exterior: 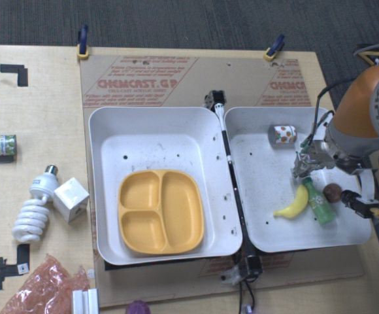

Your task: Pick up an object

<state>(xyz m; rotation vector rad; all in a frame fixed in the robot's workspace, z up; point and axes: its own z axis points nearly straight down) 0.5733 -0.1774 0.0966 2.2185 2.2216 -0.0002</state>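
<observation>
1. Nearest edge of the table [39, 110]: a pink mesh bag [46, 285] at the left corner, with a small purple thing [137, 307] further right, cut off by the frame.
2. A little further in, on the left: a white spiral light bulb [32, 209] lying on its side, touching a white cube [70, 199] at its right.
3. In the left bin [111, 142]: a yellow divided plate [161, 212], lying flat toward the near wall.
4. In the right bin [268, 175], near its right corner: a banana [293, 203] curving up to the right, with a green bottle [319, 205] lying just beside it, neck ends close together.
5. Just right of the bottle: a brown ball [332, 191], close to the bin's right wall.
6. Directly beyond the upper tips of the banana and bottle: the jaws, pointing down at the bin floor and very near both tips. Cannot tell whether apart or together, nor whether touching either thing. Nothing seen between them.
7. Further back in the same bin: a small can [283, 134] with orange marks, lying on its side near the far wall, well apart from the jaws.
8. Behind the jaws, at the right: the arm [367, 106], grey with its orange band, reaching over the bin's right rim.
9. Left of the bins, further back: a green tin [1, 146] alone on the table.
10. Farthest: a brown cardboard sheet [144, 77] with red print under both bins, held by two clamps [83, 42] at its far edge.
</observation>
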